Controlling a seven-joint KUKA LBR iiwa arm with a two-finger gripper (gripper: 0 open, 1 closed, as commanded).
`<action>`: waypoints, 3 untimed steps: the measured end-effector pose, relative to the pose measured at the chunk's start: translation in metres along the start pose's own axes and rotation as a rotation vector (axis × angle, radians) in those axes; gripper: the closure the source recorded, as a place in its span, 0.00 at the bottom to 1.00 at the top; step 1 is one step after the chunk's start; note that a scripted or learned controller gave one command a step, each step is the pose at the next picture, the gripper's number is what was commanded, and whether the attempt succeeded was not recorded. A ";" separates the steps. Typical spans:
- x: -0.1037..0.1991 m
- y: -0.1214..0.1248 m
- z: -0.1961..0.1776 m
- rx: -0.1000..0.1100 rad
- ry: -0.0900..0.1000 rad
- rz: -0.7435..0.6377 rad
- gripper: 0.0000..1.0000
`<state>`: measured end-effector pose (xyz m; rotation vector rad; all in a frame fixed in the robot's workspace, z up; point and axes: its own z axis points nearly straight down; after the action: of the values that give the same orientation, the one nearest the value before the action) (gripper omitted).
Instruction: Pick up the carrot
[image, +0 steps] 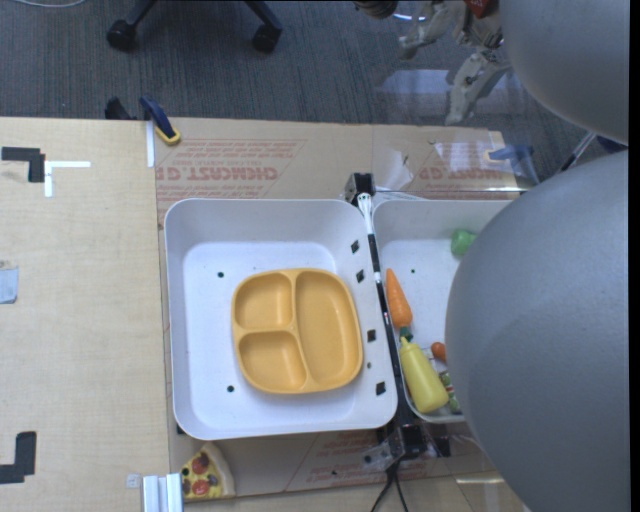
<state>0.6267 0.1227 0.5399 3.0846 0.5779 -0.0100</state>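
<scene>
The carrot (398, 297) lies in the right bin (425, 262) beside the arm (545, 340), whose pincer's state cannot be told.

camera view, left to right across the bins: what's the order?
left bin → yellow divided plate → carrot → robot arm

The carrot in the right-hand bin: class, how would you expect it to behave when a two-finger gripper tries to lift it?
The carrot looks like smooth moulded plastic, so it is probably stiff, light and rather slippery. Its rounded, tapering shape suggests it could roll or squirt out of a pinch near the tip. It lies close to the right bin's wall, beside a yellow bottle, which may crowd the fingers.
</scene>
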 end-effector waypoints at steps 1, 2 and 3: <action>0.015 -0.002 0.054 0.001 0.002 0.172 0.00; 0.015 -0.001 0.046 0.001 0.000 0.175 1.00; 0.015 0.000 0.046 0.001 0.000 0.175 0.00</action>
<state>0.6403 0.1283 0.4936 3.1238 0.3055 -0.0096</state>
